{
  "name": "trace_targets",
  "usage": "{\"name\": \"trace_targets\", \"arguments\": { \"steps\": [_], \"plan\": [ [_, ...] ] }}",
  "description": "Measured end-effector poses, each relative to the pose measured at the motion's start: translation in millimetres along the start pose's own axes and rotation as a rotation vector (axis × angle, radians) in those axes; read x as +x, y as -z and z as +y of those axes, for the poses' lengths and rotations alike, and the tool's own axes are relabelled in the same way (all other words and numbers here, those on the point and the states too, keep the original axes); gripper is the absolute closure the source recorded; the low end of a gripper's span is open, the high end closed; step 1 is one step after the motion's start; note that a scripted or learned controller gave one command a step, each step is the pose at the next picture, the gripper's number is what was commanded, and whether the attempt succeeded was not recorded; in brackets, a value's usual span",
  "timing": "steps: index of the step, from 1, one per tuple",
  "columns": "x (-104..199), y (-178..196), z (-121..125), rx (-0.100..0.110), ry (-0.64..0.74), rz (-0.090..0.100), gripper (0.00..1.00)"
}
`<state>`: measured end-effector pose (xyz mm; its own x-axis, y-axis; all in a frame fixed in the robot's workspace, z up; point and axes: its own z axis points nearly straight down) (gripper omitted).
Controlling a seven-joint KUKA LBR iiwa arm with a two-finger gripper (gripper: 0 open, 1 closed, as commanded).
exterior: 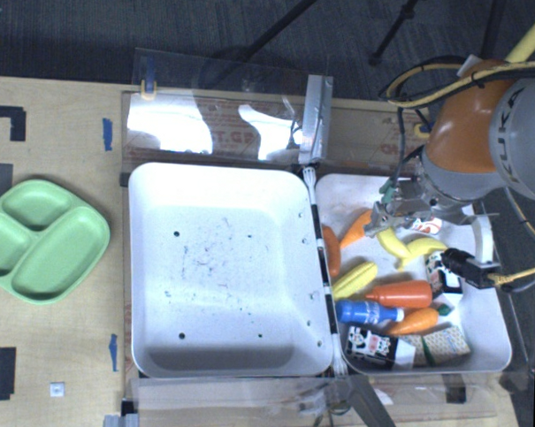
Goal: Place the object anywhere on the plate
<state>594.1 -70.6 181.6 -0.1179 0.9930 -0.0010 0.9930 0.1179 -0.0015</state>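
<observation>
The green divided plate point(43, 241) lies on the wooden bench at the far left, outside both bins. My gripper point(393, 207) hangs low over the back of the right bin point(497, 338), under the orange wrist band. It is just above an orange carrot-like piece point(356, 229) and a yellow banana point(399, 246). I see nothing clearly held between its tips.
The right bin is crowded: a yellow piece point(355, 278), a red-orange bottle point(401, 294), a blue bottle point(369, 313), another orange piece point(415, 323), a black-and-white carton point(372, 345). The left bin point(222, 250) lies between the gripper and the plate.
</observation>
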Motion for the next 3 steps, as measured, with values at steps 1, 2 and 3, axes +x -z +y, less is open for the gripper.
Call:
{"name": "trace_targets", "arguments": {
  "steps": [1,2,3],
  "plan": [
    [52,0,-60,0.004,0.154,0.003,1.00],
    [81,30,-44,0.000,0.251,0.001,1.00],
    [142,10,-74,0.007,-0.094,0.001,1.00]
  ]
}}
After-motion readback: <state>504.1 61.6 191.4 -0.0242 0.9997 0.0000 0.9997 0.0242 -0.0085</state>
